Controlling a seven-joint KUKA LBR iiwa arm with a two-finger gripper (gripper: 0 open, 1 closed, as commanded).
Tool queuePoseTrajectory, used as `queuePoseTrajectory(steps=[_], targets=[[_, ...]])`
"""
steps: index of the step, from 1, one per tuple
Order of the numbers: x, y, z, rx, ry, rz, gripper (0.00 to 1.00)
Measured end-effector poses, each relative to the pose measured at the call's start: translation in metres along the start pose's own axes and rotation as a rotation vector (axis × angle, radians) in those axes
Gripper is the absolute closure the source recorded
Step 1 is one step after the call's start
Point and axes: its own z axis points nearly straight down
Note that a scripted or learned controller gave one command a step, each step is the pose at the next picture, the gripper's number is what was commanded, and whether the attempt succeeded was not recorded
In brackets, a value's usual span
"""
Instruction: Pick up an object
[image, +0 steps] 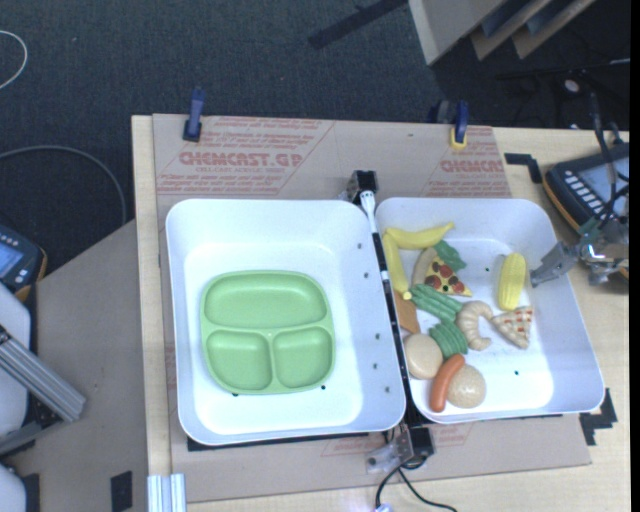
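Observation:
The right white bin (565, 375) holds a heap of toy foods. Among them are a yellow banana (418, 237), a pizza slice (441, 272), a corn cob (512, 279), green beans (437, 306), a croissant (477, 322), a smaller pizza wedge (515, 325), a pale egg (422, 355), a red sausage (447, 381) and a tan roll (469, 387). My gripper (555, 264) shows as a small grey shape at the bin's right rim, just right of the corn cob. It is apart from the foods, and nothing is seen in it.
The left white bin (190, 300) bears a green divided plate (268, 331). Black clips sit on the seam between the bins, at its top (364, 186) and bottom (412, 440). A black device with cables (590, 185) lies beyond the right bin.

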Motion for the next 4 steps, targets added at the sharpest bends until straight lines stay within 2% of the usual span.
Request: queuePoseTrajectory(steps=[1,2,3,4], targets=[[0.082,0.030,0.144,0.001,0.006,-0.006,0.00],[0.096,-0.060,0.140,0.009,0.004,0.003,0.00],[0.095,-0.055,0.129,-0.001,0.000,0.002,1.00],[0.178,-0.004,0.033,-0.013,0.002,-0.011,1.00]])
